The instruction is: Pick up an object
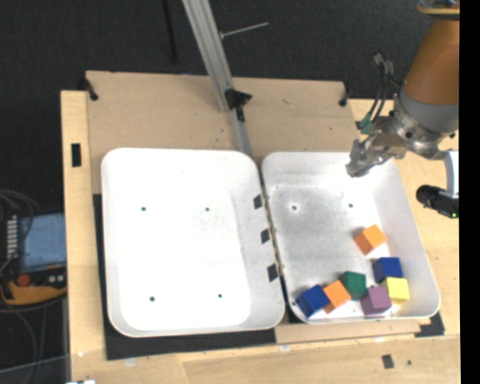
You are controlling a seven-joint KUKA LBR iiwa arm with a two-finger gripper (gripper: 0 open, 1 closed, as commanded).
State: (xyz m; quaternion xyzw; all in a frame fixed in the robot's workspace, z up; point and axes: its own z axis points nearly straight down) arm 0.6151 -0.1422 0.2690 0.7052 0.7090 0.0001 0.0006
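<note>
Single fixed camera above my desk [200, 106], looking down at slant, moderate distance; both white bins [184, 238] in frame; my arm [432, 62] enters right.

Two bins sit side by side on the bench [320, 102]: the left bin [120, 214] at nine o'clock, the right bin [320, 222] at three. In the right bin, a cluster of blocks [356, 290] crowds its five-o'clock corner, with one block [370, 238] apart just toward twelve. The gripper [358, 165] hangs over that bin's one-o'clock edge.
</note>
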